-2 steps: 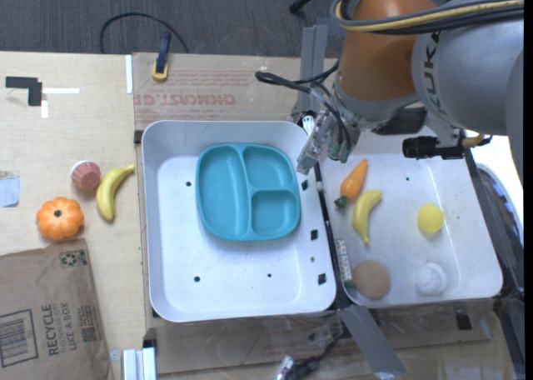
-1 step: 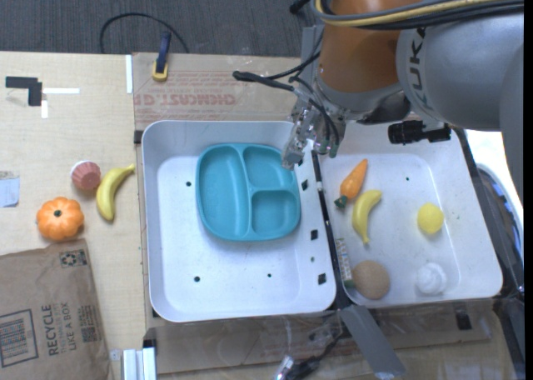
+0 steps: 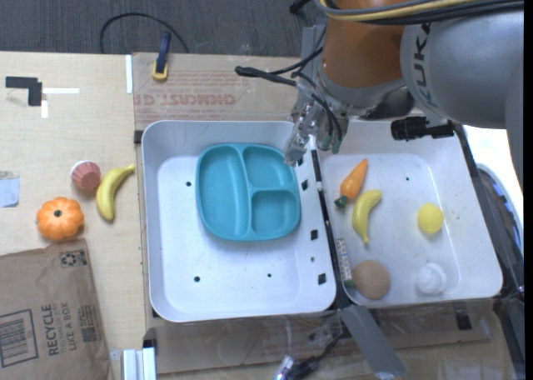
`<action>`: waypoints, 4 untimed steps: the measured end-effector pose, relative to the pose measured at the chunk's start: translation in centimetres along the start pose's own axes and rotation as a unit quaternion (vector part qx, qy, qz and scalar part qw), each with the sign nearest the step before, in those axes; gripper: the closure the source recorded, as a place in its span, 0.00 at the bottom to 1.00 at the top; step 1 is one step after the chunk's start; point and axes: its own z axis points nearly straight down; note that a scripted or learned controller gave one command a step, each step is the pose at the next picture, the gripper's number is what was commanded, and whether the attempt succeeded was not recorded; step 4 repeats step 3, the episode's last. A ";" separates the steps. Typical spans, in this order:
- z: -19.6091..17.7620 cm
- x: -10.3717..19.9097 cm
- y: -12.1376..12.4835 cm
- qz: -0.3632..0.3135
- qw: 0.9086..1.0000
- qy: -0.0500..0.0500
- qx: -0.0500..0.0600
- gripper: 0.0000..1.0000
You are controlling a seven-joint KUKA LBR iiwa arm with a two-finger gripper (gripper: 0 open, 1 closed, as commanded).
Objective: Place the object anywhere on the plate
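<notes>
Gripper is hovering at the frame's upper centre, over the blue plate's top right corner; I cannot tell its state. I am judging the carrot, lying in the right bin, as the nearest candidate object.

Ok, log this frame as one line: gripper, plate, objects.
gripper: over plate's upper right edge, nothing visibly held | plate: left bin, bare | right bin: carrot, banana, lemon

The bench bears two bins, pumpkin, banana.
</notes>
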 end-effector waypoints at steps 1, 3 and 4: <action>-1.8 -1.1 -7.4 0.005 1.000 0.002 0.001 1.00; 4.1 -0.9 4.4 0.059 0.998 0.002 0.001 1.00; 4.1 -0.9 4.4 0.059 0.998 0.002 0.001 1.00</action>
